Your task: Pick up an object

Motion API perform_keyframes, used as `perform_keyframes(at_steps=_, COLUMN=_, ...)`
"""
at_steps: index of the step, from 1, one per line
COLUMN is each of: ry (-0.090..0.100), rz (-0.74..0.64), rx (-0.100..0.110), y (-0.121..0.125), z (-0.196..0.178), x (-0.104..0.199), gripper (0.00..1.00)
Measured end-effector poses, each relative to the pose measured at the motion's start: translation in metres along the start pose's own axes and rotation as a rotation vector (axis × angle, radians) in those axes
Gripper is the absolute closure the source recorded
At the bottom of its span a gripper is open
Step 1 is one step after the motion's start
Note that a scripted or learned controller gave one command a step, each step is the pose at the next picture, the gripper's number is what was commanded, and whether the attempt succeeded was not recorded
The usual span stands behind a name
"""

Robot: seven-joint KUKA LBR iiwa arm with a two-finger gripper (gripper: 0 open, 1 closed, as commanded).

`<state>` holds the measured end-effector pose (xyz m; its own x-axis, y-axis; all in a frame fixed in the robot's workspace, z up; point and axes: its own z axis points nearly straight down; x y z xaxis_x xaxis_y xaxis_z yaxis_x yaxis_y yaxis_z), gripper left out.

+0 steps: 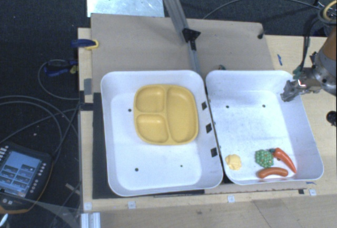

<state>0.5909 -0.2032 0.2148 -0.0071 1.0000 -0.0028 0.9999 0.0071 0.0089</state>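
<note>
Right bin (247,116): broad bare floor across upper and middle parts, open to approach from above. Clutter confined to near corner: yellow lump (233,161), green cluster (264,158), carrot (285,159), sausage (273,172), packed close together. Left bin (118,169): yellow divided plate (166,115) occupying centre, bare margin around. Slanted metal pole (176,8) crossing above far bench.

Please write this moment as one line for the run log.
gripper: over right bin's far right rim, holds nothing | right bin, near corner: carrot, sausage, peas, yellow piece | left bin: yellow tray
</note>
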Motion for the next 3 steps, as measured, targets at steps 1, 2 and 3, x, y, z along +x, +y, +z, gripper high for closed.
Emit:
perform_keyframes(at_steps=1, ry=0.001, rz=-0.001, rx=0.002, y=0.002, z=-0.03, x=0.0, gripper=1.0)
perform_keyframes(at_steps=2, ry=0.004, rz=-0.004, rx=0.007, y=0.017, z=-0.02, x=0.058, gripper=1.0)
perform_keyframes(at_steps=3, ry=0.005, rz=-0.004, rx=0.008, y=0.025, z=-0.011, x=0.114, gripper=1.0)
